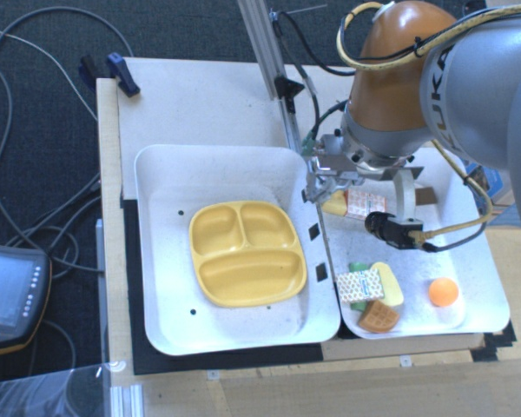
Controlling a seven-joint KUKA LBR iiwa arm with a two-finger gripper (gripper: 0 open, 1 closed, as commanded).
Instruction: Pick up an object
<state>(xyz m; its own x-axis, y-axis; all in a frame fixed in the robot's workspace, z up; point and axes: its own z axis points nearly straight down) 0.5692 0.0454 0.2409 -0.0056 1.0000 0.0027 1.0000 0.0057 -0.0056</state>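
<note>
Over the right bin (482, 268), the gripper (358, 200) is hanging just above a white-and-red packet (362, 204); its grip cannot be told. Nearby, an orange ball (444, 292) is lying, and the left bin (156, 233) is holding a yellow divided plate (246, 253).

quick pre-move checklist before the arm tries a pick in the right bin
1. Gripper above right bin, near its left wall: ok.
2. Finger state: cannot tell.
3. Item between fingers: cannot tell; a white and red packet lies just beside the gripper.
4. Other targets apart from the arm: orange ball, waffle, green patterned packet: ok.
5. Yellow divided tray sits in left bin, out of the way: ok.
</note>
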